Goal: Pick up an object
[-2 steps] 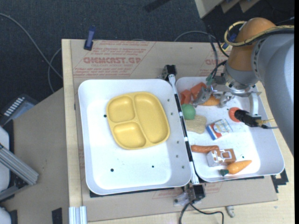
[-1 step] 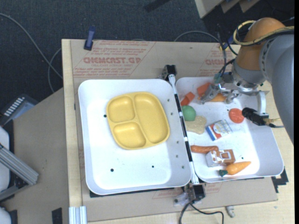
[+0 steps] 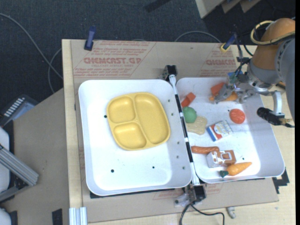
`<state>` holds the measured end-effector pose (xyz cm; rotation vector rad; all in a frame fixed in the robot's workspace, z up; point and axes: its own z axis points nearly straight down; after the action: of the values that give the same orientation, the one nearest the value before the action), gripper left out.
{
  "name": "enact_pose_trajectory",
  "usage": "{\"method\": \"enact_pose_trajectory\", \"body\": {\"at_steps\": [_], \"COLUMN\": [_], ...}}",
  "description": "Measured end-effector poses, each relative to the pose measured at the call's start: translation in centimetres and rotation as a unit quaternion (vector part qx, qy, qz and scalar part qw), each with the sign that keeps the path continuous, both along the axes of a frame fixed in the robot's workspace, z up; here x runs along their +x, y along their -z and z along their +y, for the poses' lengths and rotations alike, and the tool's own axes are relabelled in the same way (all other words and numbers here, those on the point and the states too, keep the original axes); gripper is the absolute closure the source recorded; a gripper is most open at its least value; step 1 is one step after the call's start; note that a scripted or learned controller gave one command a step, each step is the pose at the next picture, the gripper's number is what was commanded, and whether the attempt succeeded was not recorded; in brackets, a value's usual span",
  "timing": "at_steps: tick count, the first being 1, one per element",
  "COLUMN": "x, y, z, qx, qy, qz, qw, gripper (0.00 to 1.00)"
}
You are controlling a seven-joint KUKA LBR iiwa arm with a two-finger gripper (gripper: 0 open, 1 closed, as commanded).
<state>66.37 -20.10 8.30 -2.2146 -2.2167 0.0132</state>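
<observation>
The task's candidates lie in the right bin (image 3: 276, 159). At its far end an orange piece (image 3: 218, 89) lies directly under the claw (image 3: 233, 92), touching or just beside it; whether it sits between the claw's tips cannot be told, and how far the claw is open cannot be told either. Near the divider lie a small red-orange piece (image 3: 188, 100), a green ball (image 3: 189, 115) and a tan biscuit-shaped item (image 3: 199, 125), the last two touching. A red tomato-like ball (image 3: 237, 116) lies to the right of these, with a white, blue and red carton (image 3: 219, 130) just below it. Toward the near end lie a sausage-shaped orange piece (image 3: 205, 149), a small brown and white box (image 3: 220, 158) and a carrot (image 3: 237, 168) close against the near wall.

The arm (image 3: 269, 55) reaches in from the right over the far corner of this bin, its orange band uppermost, its wrist angled down and leftward to the claw, which is low at the bin floor.

The left bin (image 3: 93, 125) holds a yellow three-compartment tray (image 3: 138, 121). Both bins rest on the counter (image 3: 122, 57), which is covered in printed cardboard.
</observation>
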Motion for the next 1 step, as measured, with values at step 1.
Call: {"method": "enact_pose_trajectory", "body": {"at_steps": [1], "x": [-5.76], "y": [-0.22], "z": [-1.78], "qx": [0.0046], "qy": [-0.001], "qz": [-0.005], "qw": [1.0], "gripper": [0.0]}}
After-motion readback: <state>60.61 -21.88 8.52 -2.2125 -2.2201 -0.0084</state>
